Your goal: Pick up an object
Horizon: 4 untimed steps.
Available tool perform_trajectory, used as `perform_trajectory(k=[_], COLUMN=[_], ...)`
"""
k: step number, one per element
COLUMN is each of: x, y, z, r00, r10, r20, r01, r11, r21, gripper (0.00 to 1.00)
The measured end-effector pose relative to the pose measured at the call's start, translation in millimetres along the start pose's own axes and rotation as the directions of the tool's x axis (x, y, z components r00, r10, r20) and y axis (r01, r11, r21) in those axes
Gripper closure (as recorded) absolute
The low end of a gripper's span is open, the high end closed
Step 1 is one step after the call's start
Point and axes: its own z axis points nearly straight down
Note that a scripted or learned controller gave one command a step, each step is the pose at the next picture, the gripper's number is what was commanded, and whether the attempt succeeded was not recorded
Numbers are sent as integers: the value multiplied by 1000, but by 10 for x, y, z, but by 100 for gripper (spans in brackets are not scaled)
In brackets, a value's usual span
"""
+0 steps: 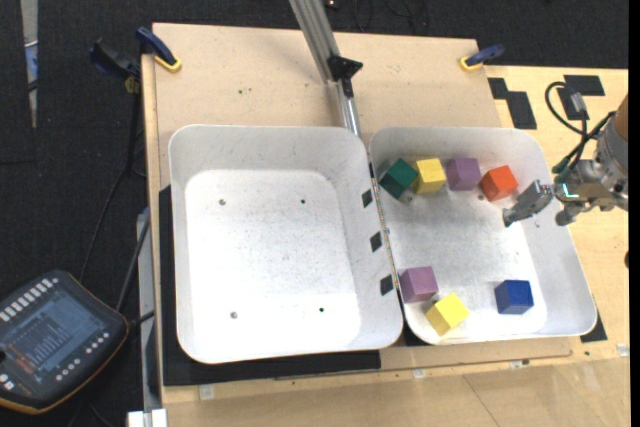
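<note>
From the overhead camera I see my claw at the right side of the right-hand shallow white bin, low over its floor; I cannot tell how it is set. The small orange cube sits nearest, just beside the claw, up and to its left in this view. A row of purple cube, yellow cube and green cube runs further left. I'd go for the orange one.

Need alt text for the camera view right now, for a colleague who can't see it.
The gripper hovers over the right bin, near an orange cube. That bin also holds green, blue, two yellow and two purple cubes.
</note>
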Motion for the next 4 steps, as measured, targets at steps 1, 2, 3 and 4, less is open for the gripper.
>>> perform_trajectory(k=[1, 2, 3, 4], x=[1, -82, -81, -72], y=[7, -12, 18, 12], z=[-17, 461, 899, 1436], r00=[1000, 1000, 1000, 1000], r10=[0, 2, 1, 2], r20=[1, 0, 0, -1], r01=[0, -2, -1, -2], r11=[1000, 1000, 1000, 1000], r21=[-3, 1, 1, 1], gripper=[0, 0, 0, 0])
